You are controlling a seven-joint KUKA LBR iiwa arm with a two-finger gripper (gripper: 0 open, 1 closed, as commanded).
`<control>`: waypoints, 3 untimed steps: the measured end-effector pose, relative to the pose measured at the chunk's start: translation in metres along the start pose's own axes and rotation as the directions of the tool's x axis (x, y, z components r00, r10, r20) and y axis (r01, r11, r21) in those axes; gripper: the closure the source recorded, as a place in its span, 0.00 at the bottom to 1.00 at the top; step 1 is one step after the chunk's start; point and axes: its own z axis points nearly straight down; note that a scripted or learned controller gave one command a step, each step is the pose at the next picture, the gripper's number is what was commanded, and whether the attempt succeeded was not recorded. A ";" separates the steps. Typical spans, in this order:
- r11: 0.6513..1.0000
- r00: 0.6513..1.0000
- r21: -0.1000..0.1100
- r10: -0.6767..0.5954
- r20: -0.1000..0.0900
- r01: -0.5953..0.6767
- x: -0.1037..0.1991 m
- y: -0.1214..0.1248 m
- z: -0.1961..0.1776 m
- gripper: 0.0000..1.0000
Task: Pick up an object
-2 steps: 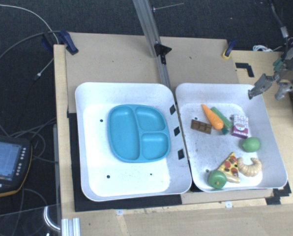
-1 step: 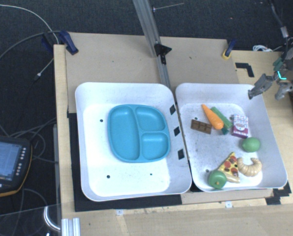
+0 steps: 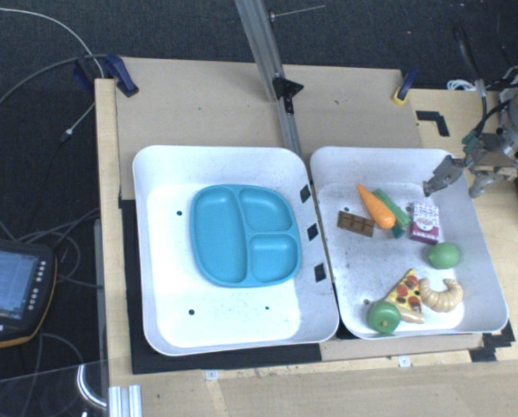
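Note:
The right bin (image 3: pixel 489 268) holds several toy foods: an orange carrot (image 3: pixel 376 207) lying against a green vegetable (image 3: pixel 393 209), a brown chocolate bar (image 3: pixel 356 224), a pink carton (image 3: pixel 424 222), a green lime (image 3: pixel 444 254), a pizza slice (image 3: pixel 406 291), a croissant (image 3: pixel 441 295) and a green apple (image 3: pixel 383 316). My gripper (image 3: pixel 459 181) hovers over the bin's upper right corner, up and to the right of the pink carton. Its fingers are spread open with nothing between them.
The left bin (image 3: pixel 163 302) holds a blue divided plate (image 3: pixel 244 233). A metal post (image 3: pixel 263 37) rises from behind the bins' shared edge. Blue and yellow clamps sit at the board's back corners. A pendant and cables lie off the bench to the left.

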 end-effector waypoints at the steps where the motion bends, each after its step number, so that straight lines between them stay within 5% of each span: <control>1: 1.000 1.000 -0.001 -0.001 0.000 0.001 0.007 -0.003 0.045 0.00; 2: 1.000 1.000 -0.001 0.000 0.000 0.000 0.003 -0.008 0.090 0.00; 3: 1.000 1.000 -0.009 -0.001 0.002 0.001 0.003 -0.006 0.076 1.00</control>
